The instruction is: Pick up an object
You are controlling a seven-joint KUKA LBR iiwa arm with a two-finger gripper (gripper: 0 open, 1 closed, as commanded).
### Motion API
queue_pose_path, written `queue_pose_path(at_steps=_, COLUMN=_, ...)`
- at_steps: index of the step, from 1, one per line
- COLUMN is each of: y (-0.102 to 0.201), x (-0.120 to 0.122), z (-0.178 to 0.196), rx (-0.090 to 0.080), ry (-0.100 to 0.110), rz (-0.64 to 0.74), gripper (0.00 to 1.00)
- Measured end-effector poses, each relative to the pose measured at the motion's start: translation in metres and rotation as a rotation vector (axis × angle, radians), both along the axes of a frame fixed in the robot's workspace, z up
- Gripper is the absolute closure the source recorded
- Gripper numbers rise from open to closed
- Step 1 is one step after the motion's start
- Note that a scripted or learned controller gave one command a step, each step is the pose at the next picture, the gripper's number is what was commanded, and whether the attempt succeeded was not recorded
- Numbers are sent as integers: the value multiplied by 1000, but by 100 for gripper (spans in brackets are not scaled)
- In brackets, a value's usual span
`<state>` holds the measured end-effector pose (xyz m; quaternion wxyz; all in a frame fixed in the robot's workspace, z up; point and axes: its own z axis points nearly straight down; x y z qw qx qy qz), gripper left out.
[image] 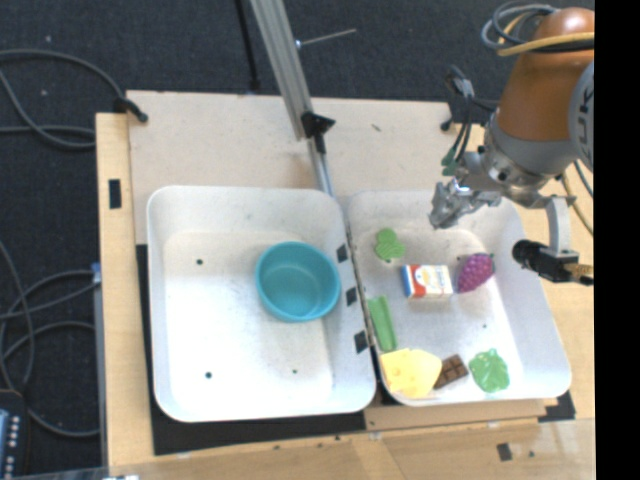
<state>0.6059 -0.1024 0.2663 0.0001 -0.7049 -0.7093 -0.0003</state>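
My gripper point(445, 211) hangs over the far part of the right bin point(520, 368), above and apart from the objects. Nothing shows between its fingers. Below it lie a small green piece point(388, 245), a white carton with red and blue print point(428, 281) and a purple bunch of grapes point(476, 271). A long green pod point(380, 322) lies by the bin's left wall. At the near edge sit a yellow wedge point(409, 371), a small brown block point(454, 370) and a green leafy piece point(489, 370).
The left bin point(200, 368) holds a teal bowl point(297, 281). A grey metal post point(285, 58) slants down to the gap between the two bins. Cables lie on the dark floor at the left.
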Motion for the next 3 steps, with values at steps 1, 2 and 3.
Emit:
queue_pose_path(at_steps=1, y=56, x=-6, z=-13, rx=0, ry=0, rz=-1, gripper=100)
queue_pose_path(at_steps=2, y=102, x=-20, z=-14, rx=1, ry=0, rz=1, gripper=100)
queue_pose_path(at_steps=3, y=166, x=-24, z=-16, rx=2, ry=1, rz=3, gripper=100)
